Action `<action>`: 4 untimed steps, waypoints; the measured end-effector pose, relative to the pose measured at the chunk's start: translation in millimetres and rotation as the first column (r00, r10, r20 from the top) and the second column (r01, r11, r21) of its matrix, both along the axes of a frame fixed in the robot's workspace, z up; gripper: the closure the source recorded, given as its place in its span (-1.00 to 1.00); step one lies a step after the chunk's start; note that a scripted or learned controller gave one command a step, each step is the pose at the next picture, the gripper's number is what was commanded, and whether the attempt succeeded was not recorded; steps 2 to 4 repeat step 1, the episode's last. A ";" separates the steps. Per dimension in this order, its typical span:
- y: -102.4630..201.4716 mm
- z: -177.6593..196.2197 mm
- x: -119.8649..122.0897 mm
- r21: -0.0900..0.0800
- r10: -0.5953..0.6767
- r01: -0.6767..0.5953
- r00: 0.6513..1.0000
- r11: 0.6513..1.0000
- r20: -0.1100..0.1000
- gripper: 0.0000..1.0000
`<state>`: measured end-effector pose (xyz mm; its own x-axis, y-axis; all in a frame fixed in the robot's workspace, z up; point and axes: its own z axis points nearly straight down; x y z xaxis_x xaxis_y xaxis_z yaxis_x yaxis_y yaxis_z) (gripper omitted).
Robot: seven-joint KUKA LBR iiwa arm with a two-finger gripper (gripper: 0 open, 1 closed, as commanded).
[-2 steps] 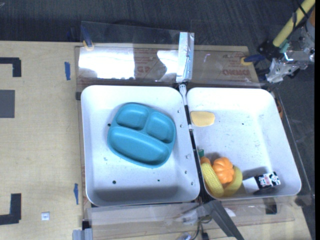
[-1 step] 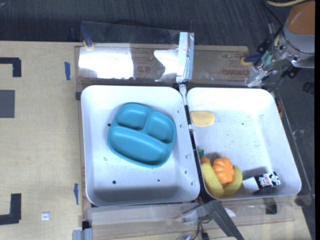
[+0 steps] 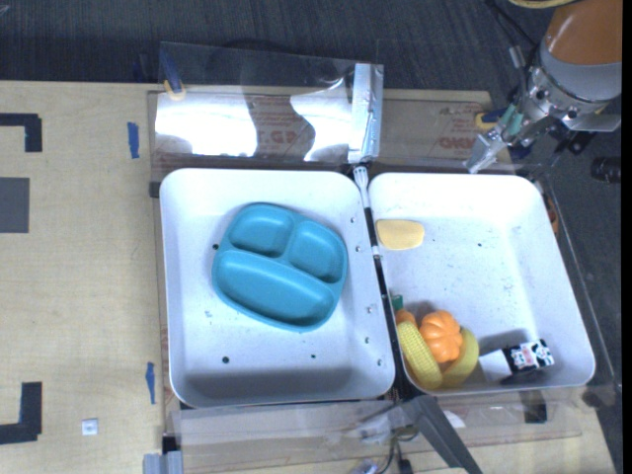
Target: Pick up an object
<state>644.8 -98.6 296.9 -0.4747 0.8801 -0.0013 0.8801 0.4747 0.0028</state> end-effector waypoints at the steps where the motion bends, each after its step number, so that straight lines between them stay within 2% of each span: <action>1: -0.3 -30.9 9.9 0.000 -0.084 0.084 0.996 0.996 -0.004 1.00; 4: -0.3 -30.9 9.9 0.000 -0.084 0.084 0.996 0.996 -0.004 1.00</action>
